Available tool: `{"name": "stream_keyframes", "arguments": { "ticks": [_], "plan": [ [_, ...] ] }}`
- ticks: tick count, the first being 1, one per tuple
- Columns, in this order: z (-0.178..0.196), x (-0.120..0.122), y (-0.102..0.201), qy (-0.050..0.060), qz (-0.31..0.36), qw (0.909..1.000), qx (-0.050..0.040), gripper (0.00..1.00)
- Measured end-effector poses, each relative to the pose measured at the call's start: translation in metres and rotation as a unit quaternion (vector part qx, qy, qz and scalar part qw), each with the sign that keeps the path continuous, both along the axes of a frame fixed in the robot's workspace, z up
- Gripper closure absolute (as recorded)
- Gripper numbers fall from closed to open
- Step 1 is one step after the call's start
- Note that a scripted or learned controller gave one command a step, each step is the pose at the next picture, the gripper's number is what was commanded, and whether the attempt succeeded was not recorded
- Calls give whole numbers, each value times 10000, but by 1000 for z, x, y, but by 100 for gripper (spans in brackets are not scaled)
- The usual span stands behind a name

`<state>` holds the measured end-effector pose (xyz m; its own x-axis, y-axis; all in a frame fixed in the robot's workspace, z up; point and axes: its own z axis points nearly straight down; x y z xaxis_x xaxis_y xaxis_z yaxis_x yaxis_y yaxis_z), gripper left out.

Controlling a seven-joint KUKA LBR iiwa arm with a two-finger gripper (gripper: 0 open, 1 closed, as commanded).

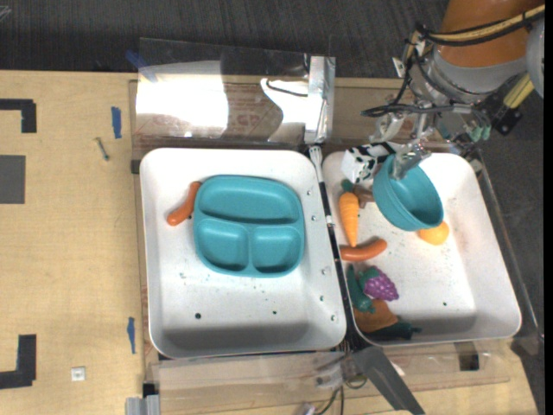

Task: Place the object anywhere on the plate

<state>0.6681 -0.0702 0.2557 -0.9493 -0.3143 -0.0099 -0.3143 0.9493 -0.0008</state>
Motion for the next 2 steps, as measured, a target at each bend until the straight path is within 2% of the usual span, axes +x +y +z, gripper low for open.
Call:
{"name": "stream_keyframes", "arguments": {
  "ticks": [1,2],
  "plan": [
    [1,0,0,-9,0,10000,-1,0],
    [-71,-154,86,46,-559,9984,5,0]
  ]
}}
